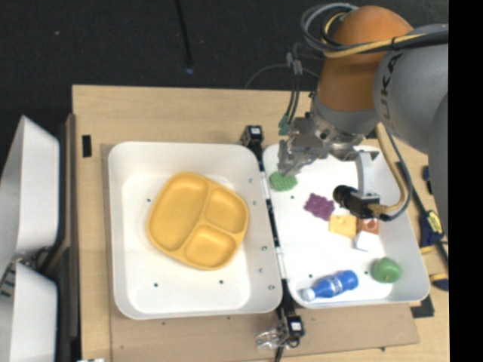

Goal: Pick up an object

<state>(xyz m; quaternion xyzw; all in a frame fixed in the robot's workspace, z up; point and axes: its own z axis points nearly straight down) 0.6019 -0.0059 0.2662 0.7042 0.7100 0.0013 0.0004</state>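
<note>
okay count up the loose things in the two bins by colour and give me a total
Yellow: 2, tray, block
Green: 2, piece by the gripper, ball
Purple: 1, piece
Blue: 1, bottle
Orange-white: 1, block
Total: 7

The pale wooden surface (pixel 90 111) carries two shallow white bins touching side by side: the left bin (pixel 136 277) toward nine o'clock, the right bin (pixel 302 247) toward three o'clock.

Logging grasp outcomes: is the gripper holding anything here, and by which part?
Cannot be told. The gripper sits right over a small green object at the right bin's left edge, but a grasp isn't visible.
</note>
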